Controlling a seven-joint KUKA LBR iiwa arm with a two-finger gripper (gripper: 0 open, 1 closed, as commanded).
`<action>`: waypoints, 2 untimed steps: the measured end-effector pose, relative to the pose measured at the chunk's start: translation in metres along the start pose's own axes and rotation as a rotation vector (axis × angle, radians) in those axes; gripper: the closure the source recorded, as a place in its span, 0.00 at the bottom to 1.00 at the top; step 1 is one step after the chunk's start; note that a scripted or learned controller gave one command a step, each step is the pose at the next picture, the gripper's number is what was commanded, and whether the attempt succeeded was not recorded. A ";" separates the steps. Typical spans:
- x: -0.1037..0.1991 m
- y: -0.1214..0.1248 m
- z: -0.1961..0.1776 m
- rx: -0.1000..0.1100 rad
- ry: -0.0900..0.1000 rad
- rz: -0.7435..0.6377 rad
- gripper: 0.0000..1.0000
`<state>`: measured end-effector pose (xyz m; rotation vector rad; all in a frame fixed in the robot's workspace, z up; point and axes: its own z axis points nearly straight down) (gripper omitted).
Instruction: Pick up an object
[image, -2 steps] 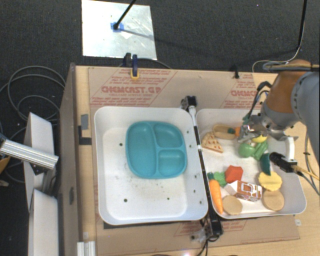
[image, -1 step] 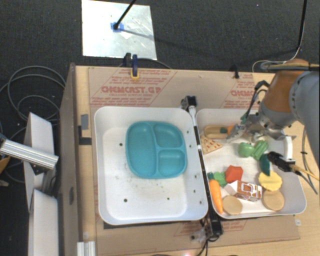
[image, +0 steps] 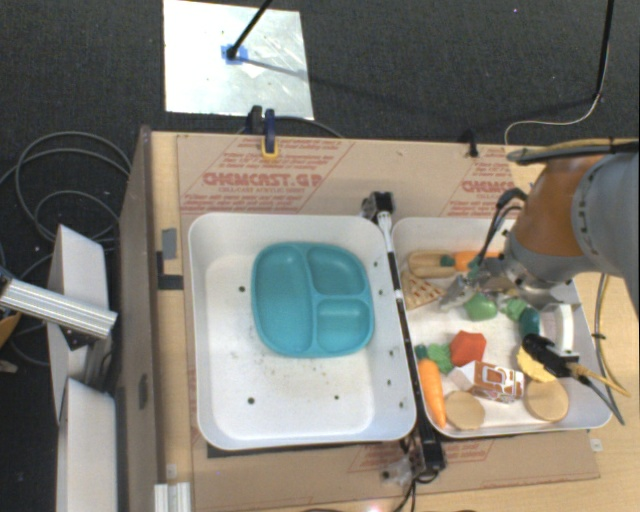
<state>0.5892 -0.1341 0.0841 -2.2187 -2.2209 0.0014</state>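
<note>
**Green toy** (image: 481, 307) is lying in the right bin (image: 520, 429), just beside the gripper (image: 463, 289) on its lower-right side. Whether the two are touching cannot be judged. Whether the gripper is spread or pressed together cannot be told, as its tip is blurring into the clutter. The toy is showing a rounded, lumpy outline, slightly wider across the view than deep, and no pointing end can be made out.

Crowding it:
- A waffle-like wedge (image: 422, 293) is lying just left of the gripper.
- A pale bread-like piece (image: 430, 265) and a small orange piece (image: 466, 260) are sitting above the gripper.
- A teal-green piece (image: 527, 320) is resting to its right.
- A red piece (image: 467, 347) is lying below it.

Farther below the gripper, a carrot (image: 431, 392), a tan disc (image: 464, 410), a small carton (image: 497, 381), a yellow piece (image: 533, 366) and a second tan disc (image: 547, 401) are lining the bin's near edge. The arm (image: 560, 220) is covering the bin's upper-right part. Well left of the gripper, a teal divided plate (image: 310, 300) is sitting in the left bin (image: 230, 400).
</note>
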 end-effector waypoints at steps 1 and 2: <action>-0.001 0.003 -0.011 -0.007 -0.001 -0.001 1.00; 0.108 -0.010 -0.106 -0.012 0.004 -0.014 1.00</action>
